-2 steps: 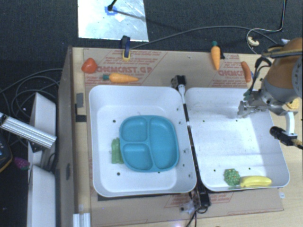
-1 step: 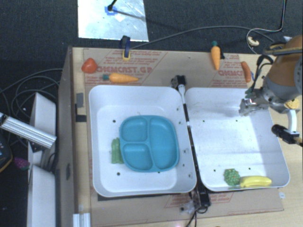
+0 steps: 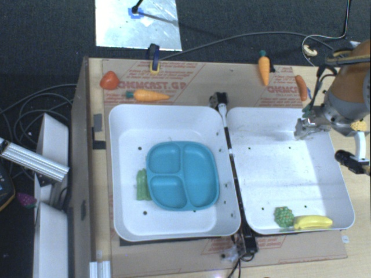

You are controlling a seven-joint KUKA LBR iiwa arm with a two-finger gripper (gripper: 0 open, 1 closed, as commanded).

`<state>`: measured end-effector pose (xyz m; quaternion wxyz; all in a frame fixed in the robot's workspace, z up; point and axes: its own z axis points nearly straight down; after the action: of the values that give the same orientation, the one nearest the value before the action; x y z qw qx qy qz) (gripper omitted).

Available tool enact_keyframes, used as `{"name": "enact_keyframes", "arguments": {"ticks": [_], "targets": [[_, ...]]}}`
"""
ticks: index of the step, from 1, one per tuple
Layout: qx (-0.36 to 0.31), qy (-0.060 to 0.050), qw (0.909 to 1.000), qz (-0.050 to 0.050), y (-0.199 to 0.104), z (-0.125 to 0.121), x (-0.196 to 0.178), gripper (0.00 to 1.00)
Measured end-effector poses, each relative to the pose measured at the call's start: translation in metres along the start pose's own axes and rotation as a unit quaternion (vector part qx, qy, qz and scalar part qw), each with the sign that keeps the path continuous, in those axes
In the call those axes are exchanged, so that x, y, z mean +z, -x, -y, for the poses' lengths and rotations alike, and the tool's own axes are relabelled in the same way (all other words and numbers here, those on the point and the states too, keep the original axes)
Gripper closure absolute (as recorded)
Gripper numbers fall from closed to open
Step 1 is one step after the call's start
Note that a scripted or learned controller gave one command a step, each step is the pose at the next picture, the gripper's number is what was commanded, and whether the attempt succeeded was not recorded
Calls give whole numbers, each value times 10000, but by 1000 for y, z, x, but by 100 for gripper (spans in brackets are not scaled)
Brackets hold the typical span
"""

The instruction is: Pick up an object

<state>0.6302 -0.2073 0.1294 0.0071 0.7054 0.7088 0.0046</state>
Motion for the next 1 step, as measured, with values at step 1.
{"name": "enact_keyframes", "arguments": {"ticks": [1], "targets": [[-4, 17, 10000, 2, 0, -1, -11, 100]]}}
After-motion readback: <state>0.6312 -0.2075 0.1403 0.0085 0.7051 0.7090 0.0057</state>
